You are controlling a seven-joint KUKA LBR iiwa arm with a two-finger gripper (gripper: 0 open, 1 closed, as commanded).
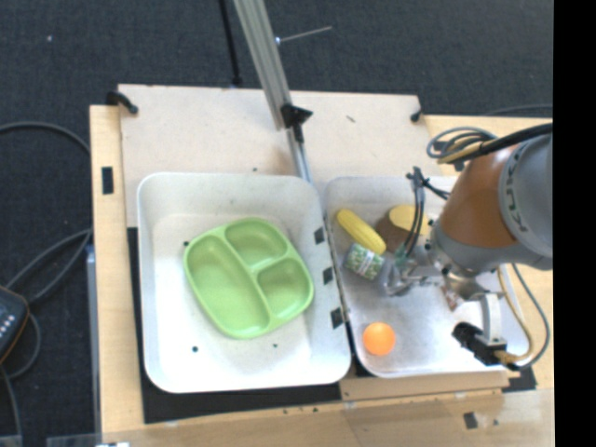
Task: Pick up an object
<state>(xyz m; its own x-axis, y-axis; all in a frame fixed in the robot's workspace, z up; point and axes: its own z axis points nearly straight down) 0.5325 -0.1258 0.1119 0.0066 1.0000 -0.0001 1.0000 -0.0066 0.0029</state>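
Nearest to me, low in the right-hand bin (pixel 410 366), sits an orange ball (pixel 378 339), well apart from the rest. I judge it light, smooth and ready to roll, so I'd want the fingers square across its widest part or it squirts away.

Moving up the bin, the gripper (pixel 402 277) is down among the cluster, right beside a small green-and-white labelled container (pixel 365 263). From this slanted view I cannot tell how the pincer stands, wide or narrow, and nothing is visibly caught in it, so I'm not calling a hold. That container looks like a little can or bottle lying on its side, probably stiff and light, a curved slick wall, best taken across its short width. Its label carries print, but it is too small and blurred for me to read any brand.

Touching it on the far side lies a yellow banana-shaped piece (pixel 360 230), tilted across the bin, likely hollow plastic, light and rigid; I'd pinch it across the middle of the curve. Just behind, a yellow rounded object (pixel 407 218) is partly hidden by the arm.

Across in the left-hand bin (pixel 149 250), a green divided plate (pixel 248 276) lies flat: stiff, shallow, awkward, only its rim offers a grip.

No other writing is readable anywhere on the bench.
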